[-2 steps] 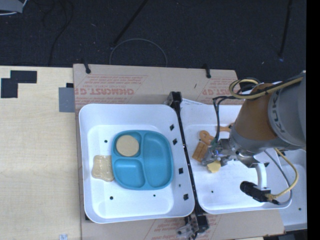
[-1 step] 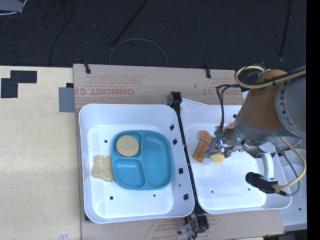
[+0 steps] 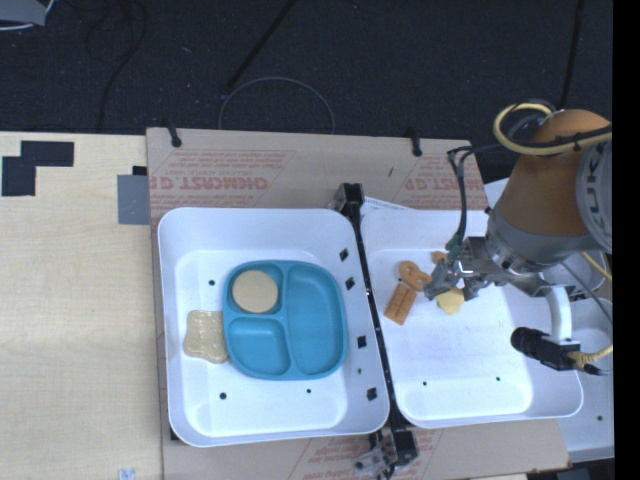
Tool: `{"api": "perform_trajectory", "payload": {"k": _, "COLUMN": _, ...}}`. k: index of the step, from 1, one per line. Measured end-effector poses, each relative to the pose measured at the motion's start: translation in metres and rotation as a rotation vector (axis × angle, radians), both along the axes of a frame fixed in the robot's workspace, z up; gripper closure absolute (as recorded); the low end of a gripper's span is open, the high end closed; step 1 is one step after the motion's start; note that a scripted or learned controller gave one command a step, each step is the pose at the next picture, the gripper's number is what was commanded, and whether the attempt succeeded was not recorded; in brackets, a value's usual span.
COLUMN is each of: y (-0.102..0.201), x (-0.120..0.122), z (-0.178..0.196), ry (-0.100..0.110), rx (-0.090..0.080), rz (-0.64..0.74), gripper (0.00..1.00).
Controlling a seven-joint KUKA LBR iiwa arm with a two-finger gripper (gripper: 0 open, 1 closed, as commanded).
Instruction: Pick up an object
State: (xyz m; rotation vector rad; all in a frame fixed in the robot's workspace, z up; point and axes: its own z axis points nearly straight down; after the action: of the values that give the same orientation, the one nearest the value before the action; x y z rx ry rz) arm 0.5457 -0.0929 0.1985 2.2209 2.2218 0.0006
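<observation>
The arm (image 3: 550, 193) reaches in from the right over the right bin (image 3: 480, 388), and its gripper (image 3: 452, 280) sits low at the bin's upper middle, right among a cluster of small food pieces. Whether its fingers are apart or together cannot be told from up here. A yellow piece (image 3: 451, 302) lies just beside the tip, an orange-brown waffle stick (image 3: 399, 303) just left, a curled tan piece (image 3: 411, 271) above. Across in the left bin (image 3: 190, 408), a blue divided plate (image 3: 290, 323) carries a round cookie (image 3: 254, 291), a pale slice (image 3: 205, 336) touching its left edge.
</observation>
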Motion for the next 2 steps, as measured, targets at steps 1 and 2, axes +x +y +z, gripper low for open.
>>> {"api": "perform_trajectory", "payload": {"k": 1, "y": 0.043, "x": -0.007, "z": 0.001, "ry": 0.005, "rx": 0.003, "rz": 0.002, "gripper": 1.00}}
{"api": "perform_trajectory", "payload": {"k": 2, "y": 0.092, "x": -0.015, "z": 0.017, "ry": 0.003, "rx": 0.002, "rz": 0.004, "gripper": 1.00}}
